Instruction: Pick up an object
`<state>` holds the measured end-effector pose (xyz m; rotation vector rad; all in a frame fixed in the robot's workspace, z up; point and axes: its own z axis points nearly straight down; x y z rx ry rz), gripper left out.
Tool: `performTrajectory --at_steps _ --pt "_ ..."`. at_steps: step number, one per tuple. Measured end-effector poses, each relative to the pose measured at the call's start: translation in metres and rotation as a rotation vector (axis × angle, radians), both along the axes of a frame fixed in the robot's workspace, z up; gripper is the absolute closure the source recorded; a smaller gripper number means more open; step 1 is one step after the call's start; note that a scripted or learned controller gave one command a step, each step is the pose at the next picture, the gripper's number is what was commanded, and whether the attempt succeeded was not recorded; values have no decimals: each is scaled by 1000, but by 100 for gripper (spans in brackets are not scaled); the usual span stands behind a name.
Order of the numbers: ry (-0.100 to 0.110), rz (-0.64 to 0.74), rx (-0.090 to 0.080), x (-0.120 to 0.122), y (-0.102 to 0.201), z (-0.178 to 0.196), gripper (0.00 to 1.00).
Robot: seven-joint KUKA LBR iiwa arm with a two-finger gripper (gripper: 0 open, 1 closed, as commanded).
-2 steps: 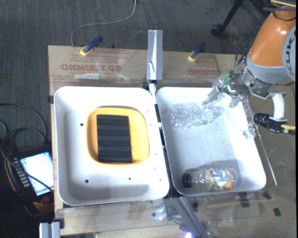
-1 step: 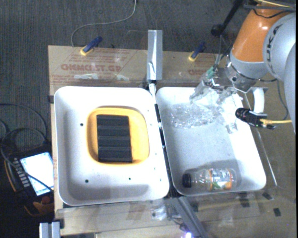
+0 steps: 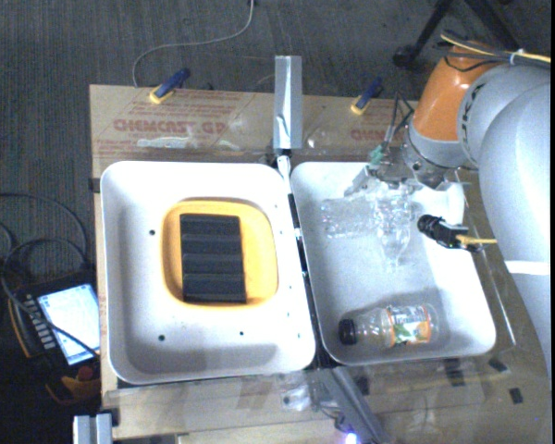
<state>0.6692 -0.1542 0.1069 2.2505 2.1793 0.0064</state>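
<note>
Gripper [image 3: 388, 169] hangs at one o'clock over the right bin [image 3: 476, 326], low above a crumpled clear plastic piece [image 3: 365, 215]; we cannot tell its state, nor whether anything is caught. We judge it is lined up on that plastic for the pick; a bottle [image 3: 388, 326] lies on its side at five o'clock. At nine o'clock, the left bin [image 3: 129, 248] holds a yellow tray with a black insert [image 3: 213, 257].

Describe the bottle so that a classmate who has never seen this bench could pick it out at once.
Find the right bin of the two white bins. Near its front edge lies the bottle, on its side, dark cap pointing toward the left bin. Its orange contents and label set it apart from the clear crumpled plastic behind it.
</note>
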Motion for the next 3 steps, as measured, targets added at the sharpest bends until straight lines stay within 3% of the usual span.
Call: performTrajectory --at_steps 1,2,3 --pt "8 -175 10 3 -3 -4 100" --pt "11 -107 2 -1 61 45 100" --pt "10 9 0 -1 66 77 100"
